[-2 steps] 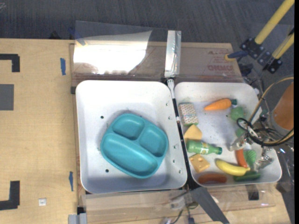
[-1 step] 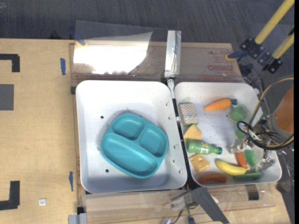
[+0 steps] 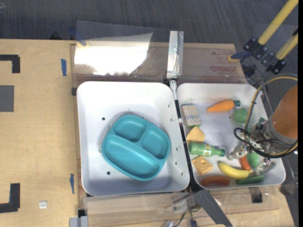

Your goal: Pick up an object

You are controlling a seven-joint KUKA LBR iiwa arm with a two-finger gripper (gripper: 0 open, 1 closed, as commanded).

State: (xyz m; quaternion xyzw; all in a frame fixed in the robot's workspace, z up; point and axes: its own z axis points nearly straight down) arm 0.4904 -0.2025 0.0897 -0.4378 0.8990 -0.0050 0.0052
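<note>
Two bins on the worktop: left bin has a teal tray, right bin holds all the pickable stuff. Candidates there: carrot near the far side, checkered block, yellow wedge, green bottle, cheese, banana, a red sausage-like piece at the near rim, plus a green item by the right wall. Tool is low in the right bin's near-right corner, just past the banana's end, among small orange and green pieces I can't identify. Cables and wrist clutter hide the tool; can't tell if it's apart, together or clamped on anything. Progress, my read: arm is down at a grasp spot, but nothing is visibly held and nothing is lifted. Left to do: confirm a grip and raise an object clear of the bin. Crowded corner, so a miss or a nudge looks likely.
</note>
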